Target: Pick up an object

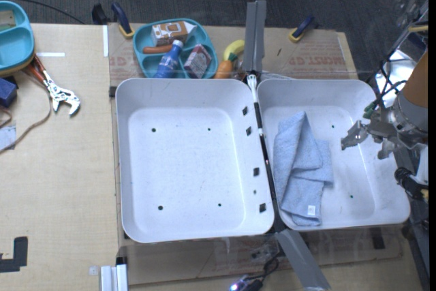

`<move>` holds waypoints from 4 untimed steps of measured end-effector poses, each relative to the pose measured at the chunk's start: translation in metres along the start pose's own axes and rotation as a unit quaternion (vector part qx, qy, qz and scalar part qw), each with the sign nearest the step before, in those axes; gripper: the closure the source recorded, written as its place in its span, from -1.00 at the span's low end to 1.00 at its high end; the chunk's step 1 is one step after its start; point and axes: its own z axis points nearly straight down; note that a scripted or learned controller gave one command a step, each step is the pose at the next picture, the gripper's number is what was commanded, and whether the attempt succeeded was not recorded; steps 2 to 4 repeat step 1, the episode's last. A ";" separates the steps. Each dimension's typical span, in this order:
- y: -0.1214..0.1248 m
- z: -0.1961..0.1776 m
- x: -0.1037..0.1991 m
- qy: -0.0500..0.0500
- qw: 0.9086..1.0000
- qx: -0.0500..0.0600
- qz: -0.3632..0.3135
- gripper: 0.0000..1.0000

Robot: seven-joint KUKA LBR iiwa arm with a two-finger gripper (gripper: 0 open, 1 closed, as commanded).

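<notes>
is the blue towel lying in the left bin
No, the folded blue towel lies in the right bin, beside the divider, while the gripper hangs to its right.

We see a folded light-blue cloth towel (pixel 302 170) lying in the right shallow white bin (pixel 381 211), and the metal two-finger gripper (pixel 366 140) just right of the towel.

Two bins mid-frame: towel (pixel 302 169) in right bin (pixel 354 95), hand (pixel 364 138) over its right side. Tray (pixel 143 44) behind left bin (pixel 136 167); wrench (pixel 60 96) far left on table (pixel 54 174).
</notes>
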 end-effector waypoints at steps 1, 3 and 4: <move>-0.053 0.067 0.035 0.001 1.000 0.000 0.026 -1.00; -0.053 0.067 0.035 0.001 1.000 0.000 0.026 -1.00; -0.053 0.067 0.035 0.001 1.000 0.000 0.026 -1.00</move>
